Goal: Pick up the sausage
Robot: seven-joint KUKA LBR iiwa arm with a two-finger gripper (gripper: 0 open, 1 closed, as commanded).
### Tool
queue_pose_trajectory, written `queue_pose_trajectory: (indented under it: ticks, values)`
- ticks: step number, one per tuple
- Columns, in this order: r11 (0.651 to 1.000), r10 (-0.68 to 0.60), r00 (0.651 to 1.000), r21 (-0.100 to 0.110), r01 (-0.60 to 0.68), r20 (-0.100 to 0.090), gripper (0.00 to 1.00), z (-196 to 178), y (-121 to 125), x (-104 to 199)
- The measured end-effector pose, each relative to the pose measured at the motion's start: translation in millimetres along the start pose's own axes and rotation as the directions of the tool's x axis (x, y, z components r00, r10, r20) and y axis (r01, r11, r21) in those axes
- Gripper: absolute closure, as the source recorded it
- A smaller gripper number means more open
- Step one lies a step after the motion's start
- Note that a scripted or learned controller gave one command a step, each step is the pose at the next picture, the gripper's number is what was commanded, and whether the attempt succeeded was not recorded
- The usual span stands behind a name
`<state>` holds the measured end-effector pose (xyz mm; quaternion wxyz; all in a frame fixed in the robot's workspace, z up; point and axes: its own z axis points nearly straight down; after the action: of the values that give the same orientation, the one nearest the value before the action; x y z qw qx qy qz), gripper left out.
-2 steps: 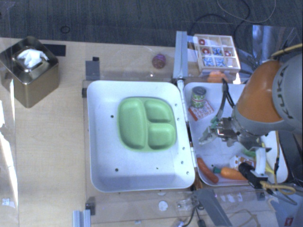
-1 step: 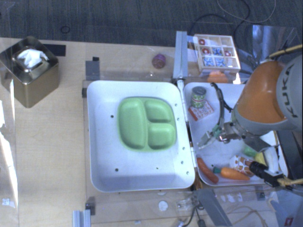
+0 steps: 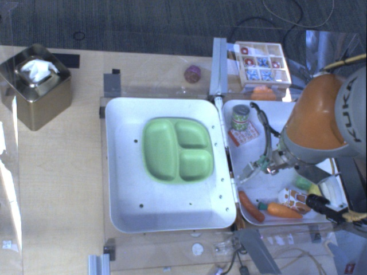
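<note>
Look at the right bin point(image 3: 287, 114) on the worktop point(image 3: 86, 171). You can see the sausage point(image 3: 250, 205) lying near its front left corner, reddish brown and slanted. Just beside it, to the right, lies an orange carrot point(image 3: 283, 211), and their ends nearly touch. The end effector point(image 3: 256, 169) hangs over the middle of this bin, above the sausage and apart from it. Its thin fingers point left, and you cannot tell how wide they are. Nothing sits between them that you can see. The grey arm with its orange band point(image 3: 315, 116) covers much of the bin's right side. A small green can point(image 3: 241, 117) stands near the back of the bin, with a red and white packet point(image 3: 243, 136) just in front of it. The left bin point(image 3: 123, 211) holds a green plate point(image 3: 176, 149) with three sections.
</note>
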<state>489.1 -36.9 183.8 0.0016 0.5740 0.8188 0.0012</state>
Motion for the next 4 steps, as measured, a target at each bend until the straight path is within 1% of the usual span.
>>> queue_pose_trajectory:
  ticks: [1,2,3,4]
  values:
    - [1.000,-0.009,1.000,-0.004,0.009,0.002,0.00,-58.8,1.4,1.5]
    - [0.994,-0.113,0.994,0.001,0.113,0.000,0.00,0.3,15.7,-4.9]
    - [0.948,-0.319,0.948,-0.001,0.319,0.000,0.00,-0.3,-5.7,-14.9]
    - [0.999,-0.043,0.999,-0.005,0.043,0.006,0.00,-92.0,-2.6,-125.2]
